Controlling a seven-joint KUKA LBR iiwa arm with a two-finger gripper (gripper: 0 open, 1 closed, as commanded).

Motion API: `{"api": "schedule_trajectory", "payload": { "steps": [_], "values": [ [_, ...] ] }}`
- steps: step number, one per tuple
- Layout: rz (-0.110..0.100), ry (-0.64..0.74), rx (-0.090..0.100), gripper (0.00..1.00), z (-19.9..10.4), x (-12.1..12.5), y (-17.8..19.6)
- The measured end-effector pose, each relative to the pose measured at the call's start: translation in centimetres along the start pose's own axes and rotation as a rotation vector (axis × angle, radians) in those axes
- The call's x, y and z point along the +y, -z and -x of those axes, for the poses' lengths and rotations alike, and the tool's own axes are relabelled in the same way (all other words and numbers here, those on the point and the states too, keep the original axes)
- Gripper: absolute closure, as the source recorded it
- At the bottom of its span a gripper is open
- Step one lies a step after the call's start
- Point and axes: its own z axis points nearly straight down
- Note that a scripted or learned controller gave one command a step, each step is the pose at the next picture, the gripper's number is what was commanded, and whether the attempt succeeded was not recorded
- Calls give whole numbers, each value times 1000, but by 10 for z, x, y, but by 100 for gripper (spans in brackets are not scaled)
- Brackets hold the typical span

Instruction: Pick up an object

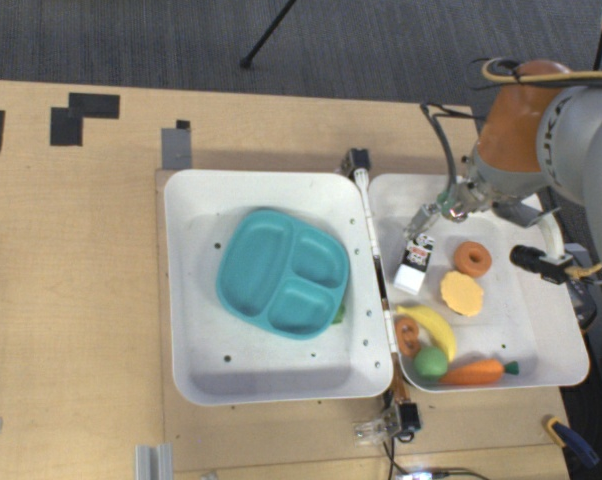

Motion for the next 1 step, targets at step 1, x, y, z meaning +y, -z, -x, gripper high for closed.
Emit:
{"api": "schedule_trajectory", "payload": {
  "steps": [1],
  "values": [
    [1, -21, 0, 0, -3, -3, 0]
  ]
}}
